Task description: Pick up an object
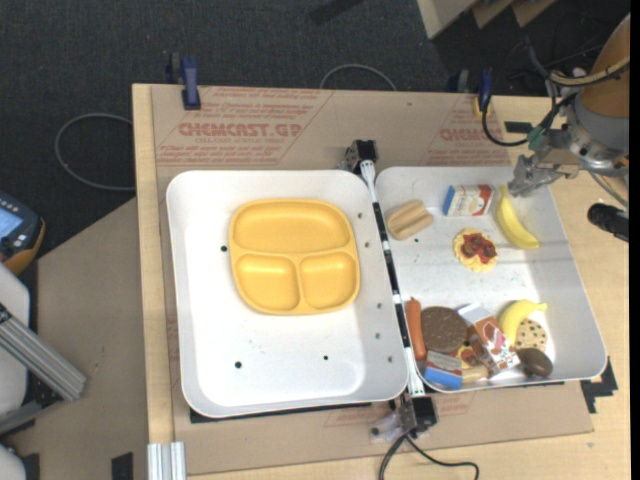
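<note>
The right bin (pixel 570 268) holds several toy foods. A banana (pixel 517 224) lies near its far right corner, beside a small red, white and blue carton (pixel 467 200). A bread roll (pixel 407 219) and a mini pizza (pixel 475 249) lie nearby. My gripper (pixel 526 176) hangs over the bin's far right corner, just above the banana's upper end. Nothing can be seen held in it.
A yellow divided tray (pixel 295 255) sits in the left bin (pixel 200 318). The right bin's near end is crowded: a hot dog (pixel 414 328), a brown round patty (pixel 444 328), a yellow fruit (pixel 520 315), a cookie (pixel 533 334) and snack packets (pixel 482 353). Cables trail past the bench's far right.
</note>
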Robot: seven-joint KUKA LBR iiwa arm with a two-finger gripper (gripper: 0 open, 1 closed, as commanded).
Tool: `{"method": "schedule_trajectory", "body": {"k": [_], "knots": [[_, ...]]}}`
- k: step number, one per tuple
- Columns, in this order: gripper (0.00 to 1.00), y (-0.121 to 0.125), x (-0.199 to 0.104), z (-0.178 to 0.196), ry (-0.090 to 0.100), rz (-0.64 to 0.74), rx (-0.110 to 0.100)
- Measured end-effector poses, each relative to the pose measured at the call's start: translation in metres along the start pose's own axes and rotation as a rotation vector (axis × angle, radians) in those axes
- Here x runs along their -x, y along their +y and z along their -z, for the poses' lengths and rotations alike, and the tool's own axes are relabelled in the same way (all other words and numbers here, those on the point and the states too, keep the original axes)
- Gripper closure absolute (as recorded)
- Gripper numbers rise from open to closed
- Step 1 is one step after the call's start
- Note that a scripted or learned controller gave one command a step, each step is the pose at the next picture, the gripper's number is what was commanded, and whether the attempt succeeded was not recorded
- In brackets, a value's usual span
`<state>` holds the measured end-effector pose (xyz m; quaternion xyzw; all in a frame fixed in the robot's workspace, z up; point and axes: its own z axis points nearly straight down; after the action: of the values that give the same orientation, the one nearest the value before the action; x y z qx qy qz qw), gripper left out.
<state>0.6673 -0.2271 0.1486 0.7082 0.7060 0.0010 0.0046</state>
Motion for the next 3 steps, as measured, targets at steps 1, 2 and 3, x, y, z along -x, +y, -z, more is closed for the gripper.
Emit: {"method": "schedule_trajectory", "body": {"k": [1,2,3], "knots": [[0.0,0.0,-0.003,-0.003,0.003,0.004,-0.005],[0.0,-0.07,-0.029,-0.061,0.006,-0.001,-0.001],[1.0,-0.067,-0.029,-0.049,0.004,0.004,0.004]]}}
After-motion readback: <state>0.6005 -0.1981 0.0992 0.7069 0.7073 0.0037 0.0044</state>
